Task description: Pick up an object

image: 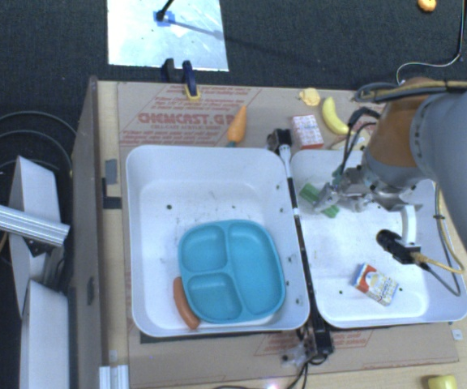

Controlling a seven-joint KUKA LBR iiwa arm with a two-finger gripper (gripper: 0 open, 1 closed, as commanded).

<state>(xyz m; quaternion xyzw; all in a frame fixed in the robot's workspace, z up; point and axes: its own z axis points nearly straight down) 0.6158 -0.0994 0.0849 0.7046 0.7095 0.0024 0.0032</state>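
Note:
My gripper point(333, 197) is low over the upper left part of the right bin point(428, 302), reaching in from the right. A green object point(309, 192) lies right beside it on the bin floor, with another green bit point(328, 211) just below the gripper tip; whether either is held is unclear. A small orange, white and blue carton point(375, 283) lies flat toward the front of the right bin. In the left bin point(148, 217), a blue divided plate point(231, 271) takes up the front half, and an orange sausage point(184, 302) lies along its left side.
Behind the bins on the cardboard lie a carrot point(237, 124), a small pink-white box point(306, 130), a banana point(333, 116) and a yellow piece point(310, 96). A blue clamp point(189, 75) stands at the back edge. The wall between the bins point(295, 217) runs just left of the gripper.

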